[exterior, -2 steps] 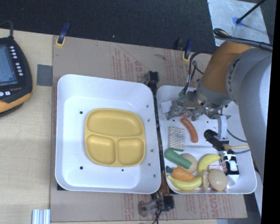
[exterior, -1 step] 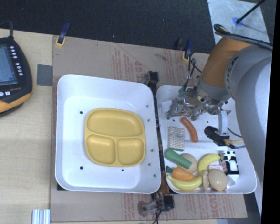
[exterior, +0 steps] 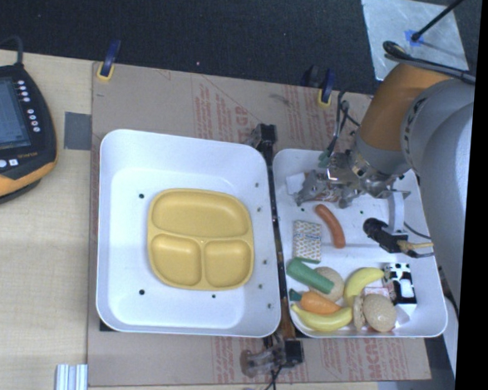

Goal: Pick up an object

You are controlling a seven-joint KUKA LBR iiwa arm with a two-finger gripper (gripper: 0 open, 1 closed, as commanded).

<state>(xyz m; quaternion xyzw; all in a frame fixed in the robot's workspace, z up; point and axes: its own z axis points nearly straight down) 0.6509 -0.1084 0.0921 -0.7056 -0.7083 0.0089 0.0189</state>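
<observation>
My gripper (exterior: 328, 186) hangs low over the far end of the right bin (exterior: 435, 324), just above and left of a red sausage (exterior: 330, 224). Below the sausage lies a checkered waffle piece (exterior: 307, 239). Toward the near end of that bin sit a green cucumber (exterior: 308, 274), an orange carrot (exterior: 319, 303), a yellow banana (exterior: 323, 321), a second banana (exterior: 363, 280), a brown potato (exterior: 377, 312) and a small black-and-white item (exterior: 400, 281). Nothing shows between the gripper's parts.
The left bin (exterior: 117, 223) holds a yellow divided plate (exterior: 200, 237). An orange and black control pendant (exterior: 11, 132) lies on the bench at far left. The grey arm (exterior: 432, 120) fills the space right of the right bin.
</observation>
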